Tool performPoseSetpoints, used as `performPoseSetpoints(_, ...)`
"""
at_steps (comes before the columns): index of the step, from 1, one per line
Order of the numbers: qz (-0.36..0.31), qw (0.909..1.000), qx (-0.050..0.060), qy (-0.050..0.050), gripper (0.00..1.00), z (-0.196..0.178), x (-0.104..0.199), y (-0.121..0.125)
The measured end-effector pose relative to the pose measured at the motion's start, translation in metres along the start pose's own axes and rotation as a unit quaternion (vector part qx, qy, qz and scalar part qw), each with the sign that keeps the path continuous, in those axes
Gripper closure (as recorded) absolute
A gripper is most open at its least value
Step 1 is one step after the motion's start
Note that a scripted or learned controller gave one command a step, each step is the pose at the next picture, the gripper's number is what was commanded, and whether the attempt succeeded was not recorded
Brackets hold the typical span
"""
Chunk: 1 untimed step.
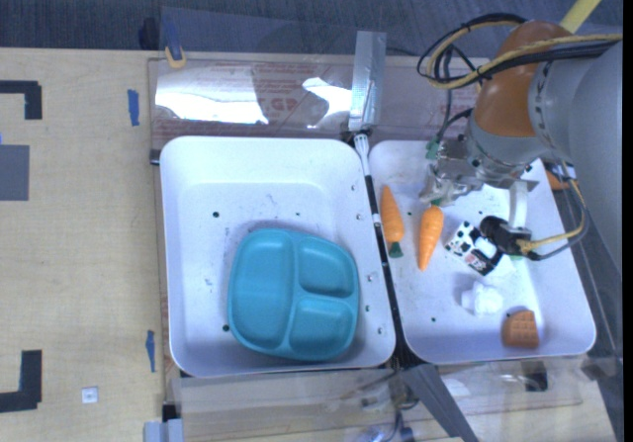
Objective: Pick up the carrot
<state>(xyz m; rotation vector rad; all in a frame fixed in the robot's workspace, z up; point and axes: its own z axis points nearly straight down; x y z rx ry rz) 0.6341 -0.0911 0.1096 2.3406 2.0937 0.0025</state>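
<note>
We cannot tell the gripper's [440, 185] state (just above one carrot [429, 235]), right bin [569, 326] holding two carrots, left bin [188, 173] a teal tray [294, 294].

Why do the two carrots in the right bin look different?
The left carrot lies by the bin's left wall, while the right carrot lies nearer the gripper. The left carrot's green end points down in the picture; the right carrot's tip points down. Both are orange, similar in size and lie flat.

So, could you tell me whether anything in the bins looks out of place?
Nothing is spilled or damaged. One oddity: the right white bin holds two orange plastic carrots side by side, so the target is ambiguous. The end effector is above the right one.
</note>
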Motion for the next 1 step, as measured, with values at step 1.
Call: performPoseSetpoints(1,0.023,0.9997,-0.001,0.001,1.00,-0.0783,0.0388,-0.0509)
